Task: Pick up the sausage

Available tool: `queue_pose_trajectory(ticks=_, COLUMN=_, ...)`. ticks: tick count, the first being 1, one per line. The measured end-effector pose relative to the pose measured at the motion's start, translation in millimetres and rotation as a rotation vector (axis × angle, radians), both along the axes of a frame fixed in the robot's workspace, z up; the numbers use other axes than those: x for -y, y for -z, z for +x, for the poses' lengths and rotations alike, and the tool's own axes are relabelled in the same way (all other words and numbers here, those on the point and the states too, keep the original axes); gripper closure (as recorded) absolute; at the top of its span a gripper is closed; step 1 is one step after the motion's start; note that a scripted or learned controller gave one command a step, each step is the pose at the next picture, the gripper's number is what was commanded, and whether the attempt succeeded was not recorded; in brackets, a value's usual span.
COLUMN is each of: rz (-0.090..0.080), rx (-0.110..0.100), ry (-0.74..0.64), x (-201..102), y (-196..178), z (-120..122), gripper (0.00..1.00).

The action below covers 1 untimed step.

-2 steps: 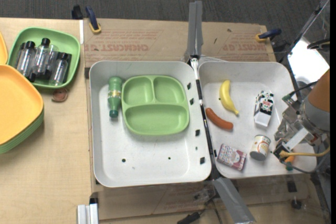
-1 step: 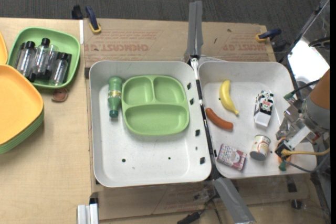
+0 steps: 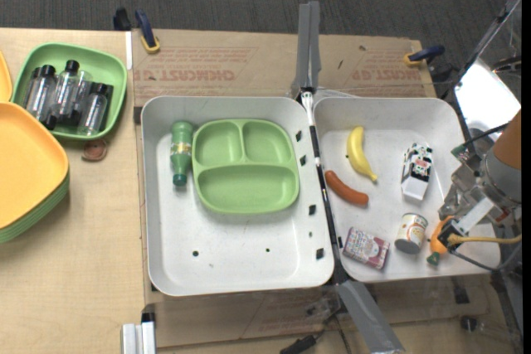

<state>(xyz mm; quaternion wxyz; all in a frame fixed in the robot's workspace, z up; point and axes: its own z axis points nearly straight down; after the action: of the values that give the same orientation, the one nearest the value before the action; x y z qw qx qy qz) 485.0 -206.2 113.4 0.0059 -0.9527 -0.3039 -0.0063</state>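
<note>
Reddish sausage (image 3: 347, 188) lies well left of the gripper (image 3: 461, 207), seemingly raised.

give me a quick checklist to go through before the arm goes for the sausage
1. Sausage in view and uncovered in the right bin: ok.
2. Space around it: banana lies close above its right part but apart from it, pink packet sits below, apart: ok.
3. Sausage lies near the bin's left wall, so room for a finger on that side is tight: cannot tell.
4. Gripper is at the bin's right edge, not yet over the sausage: not ok.
5. Path across: milk carton and small can stand between gripper and sausage, so it should travel above them: not ok.
</note>
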Motion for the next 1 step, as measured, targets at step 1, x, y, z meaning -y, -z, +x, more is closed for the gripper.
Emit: queue_pose_trajectory(ticks=1, rz=-0.015, rx=-0.016, ry=0.259, x=-6.2, y=-26.6, z=81.8, gripper=1.00)
